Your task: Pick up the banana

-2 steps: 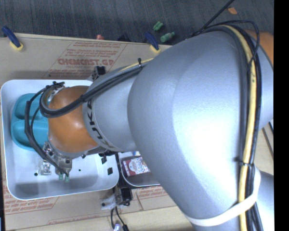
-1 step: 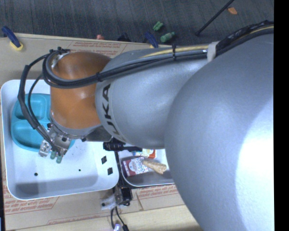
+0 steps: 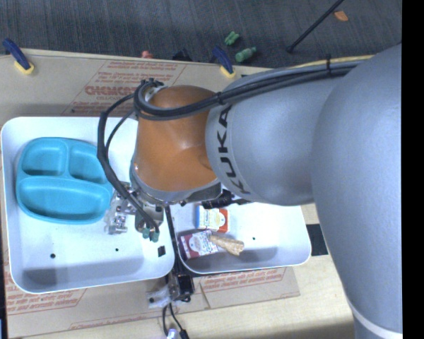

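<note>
Right bin (image 3: 290, 249): near edge of the bench, under the arm; it holds a dark red packet (image 3: 196, 245), a tan stick-shaped thing (image 3: 226, 244) lying over it, and a red and white box (image 3: 213, 219) just behind.
Gripper (image 3: 131, 214): low over the left bin, just right of the tray; whether it is open or closed, cannot tell.
Left bin (image 3: 28, 270): holds a blue divided tray (image 3: 60, 179) at its far left.
Arm (image 3: 268, 140): grey with an orange band, covering the bins' middle.
Banana: hidden or out of sight; cannot tell where it lies.
Far edge: blue clamps (image 3: 18, 55) on the cardboard (image 3: 113, 83).
</note>
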`<state>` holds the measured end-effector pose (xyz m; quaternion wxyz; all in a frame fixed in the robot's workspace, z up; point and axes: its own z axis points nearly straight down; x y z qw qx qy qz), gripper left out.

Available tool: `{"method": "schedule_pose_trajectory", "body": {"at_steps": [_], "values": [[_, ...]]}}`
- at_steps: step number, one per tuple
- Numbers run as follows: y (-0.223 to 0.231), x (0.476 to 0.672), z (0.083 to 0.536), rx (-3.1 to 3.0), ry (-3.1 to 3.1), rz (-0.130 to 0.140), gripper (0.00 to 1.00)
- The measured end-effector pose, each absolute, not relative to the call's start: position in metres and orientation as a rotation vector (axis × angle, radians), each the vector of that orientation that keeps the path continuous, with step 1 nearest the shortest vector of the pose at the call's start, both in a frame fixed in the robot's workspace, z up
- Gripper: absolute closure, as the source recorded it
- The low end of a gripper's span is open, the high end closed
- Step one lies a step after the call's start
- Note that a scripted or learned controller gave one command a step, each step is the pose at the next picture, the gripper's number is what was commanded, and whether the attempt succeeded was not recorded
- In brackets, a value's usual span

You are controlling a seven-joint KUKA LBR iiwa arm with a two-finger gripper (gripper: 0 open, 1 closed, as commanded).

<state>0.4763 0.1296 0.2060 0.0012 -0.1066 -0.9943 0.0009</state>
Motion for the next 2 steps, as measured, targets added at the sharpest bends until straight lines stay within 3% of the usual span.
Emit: {"method": "schedule_pose_trajectory", "body": {"at_steps": [1, 2], "values": [[0.13, 0.477, 0.216, -0.327, -3.123, 0.002, 1.0], [0.089, 0.477, 0.226, -0.394, -3.115, 0.002, 1.0]]}}
